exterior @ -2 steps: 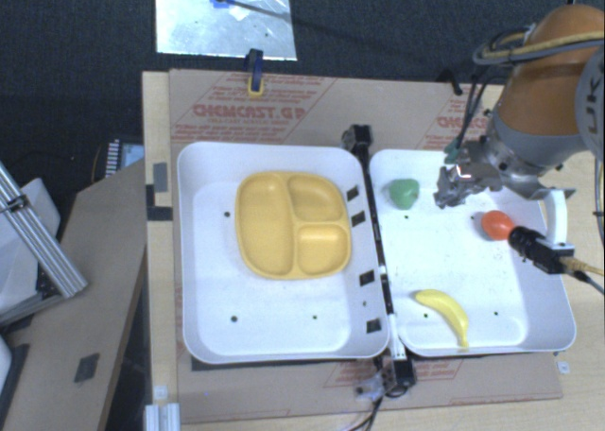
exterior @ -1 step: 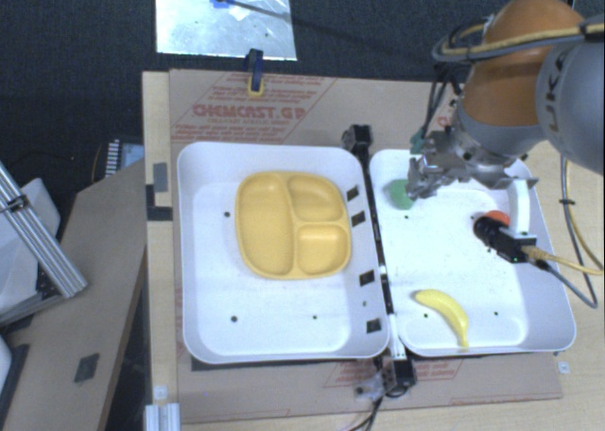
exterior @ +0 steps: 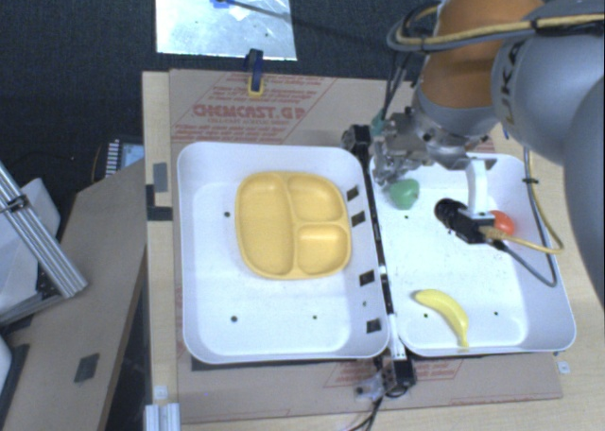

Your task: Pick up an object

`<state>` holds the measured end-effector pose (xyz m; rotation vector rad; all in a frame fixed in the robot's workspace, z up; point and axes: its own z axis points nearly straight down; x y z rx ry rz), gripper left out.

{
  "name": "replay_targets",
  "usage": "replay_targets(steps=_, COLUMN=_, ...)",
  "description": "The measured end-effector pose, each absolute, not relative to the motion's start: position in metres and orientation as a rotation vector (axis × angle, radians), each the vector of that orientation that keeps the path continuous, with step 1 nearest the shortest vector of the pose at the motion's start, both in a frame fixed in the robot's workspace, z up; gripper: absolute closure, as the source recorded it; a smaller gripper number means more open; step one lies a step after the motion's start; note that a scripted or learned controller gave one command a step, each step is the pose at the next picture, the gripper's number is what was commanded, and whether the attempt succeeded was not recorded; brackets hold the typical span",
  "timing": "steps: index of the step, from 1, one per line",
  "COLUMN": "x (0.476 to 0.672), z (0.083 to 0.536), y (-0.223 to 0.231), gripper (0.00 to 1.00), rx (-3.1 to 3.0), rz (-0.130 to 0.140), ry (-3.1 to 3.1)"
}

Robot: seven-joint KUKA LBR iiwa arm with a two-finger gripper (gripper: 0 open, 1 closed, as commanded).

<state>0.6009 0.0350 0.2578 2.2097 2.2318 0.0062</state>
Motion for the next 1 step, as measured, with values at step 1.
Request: replay_targets(steps=1, x=0.6205, z=0.2590, y=0.0834, gripper=1.00, rx=2.210, rz=0.006, ry=2.230)
